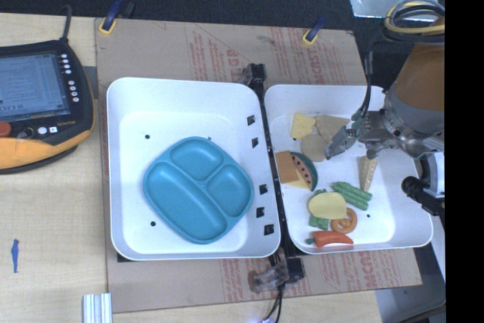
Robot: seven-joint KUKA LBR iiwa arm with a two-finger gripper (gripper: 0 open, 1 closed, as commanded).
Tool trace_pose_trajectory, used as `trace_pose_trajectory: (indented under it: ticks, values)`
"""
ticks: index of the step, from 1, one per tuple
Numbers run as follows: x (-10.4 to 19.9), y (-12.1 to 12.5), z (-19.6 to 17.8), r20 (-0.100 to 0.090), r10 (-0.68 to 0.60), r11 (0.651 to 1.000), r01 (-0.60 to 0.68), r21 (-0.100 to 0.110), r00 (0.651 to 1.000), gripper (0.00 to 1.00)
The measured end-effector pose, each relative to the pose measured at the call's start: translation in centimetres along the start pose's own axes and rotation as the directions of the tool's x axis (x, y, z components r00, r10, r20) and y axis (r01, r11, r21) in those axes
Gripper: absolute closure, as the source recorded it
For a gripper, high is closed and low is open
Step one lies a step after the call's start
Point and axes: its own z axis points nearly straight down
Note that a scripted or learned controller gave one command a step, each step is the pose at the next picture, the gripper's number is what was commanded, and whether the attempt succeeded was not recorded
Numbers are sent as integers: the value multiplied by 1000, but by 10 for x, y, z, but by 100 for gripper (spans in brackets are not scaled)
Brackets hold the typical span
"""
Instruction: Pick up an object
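Observation:
My gripper (355, 150) hangs over the upper middle of the right bin (408, 238), its fingers spread open with nothing between them. The left fingertip (334, 150) points toward a beige flat piece (327, 129) and a yellow cheese slice (303, 125). A cream wedge (368, 173) lies just below the right fingertip. Further left is a watermelon slice (295, 169). Toward the front lie green beans (352, 194), a yellow piece (327, 203), an orange ring (346, 223) and a red chili (333, 240).
The left bin (125, 163) holds a blue divided plate (198, 189). A black divider with clips (265, 163) runs between the bins. A tablet pendant (38, 98) rests on the bench at far left.

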Motion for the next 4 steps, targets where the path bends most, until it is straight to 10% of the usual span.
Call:
trace_pose_trajectory:
  ticks: [1,2,3,4]
  values:
    - [18,-41,93,-1,-1,1000,1,4,1000,0]
    - [21,-58,98,10,0,1000,0,-24,1000,0]
    - [19,16,98,5,-1,1000,1,-17,1000,0]
    - [15,15,85,10,1,1000,-1,-22,1000,100]
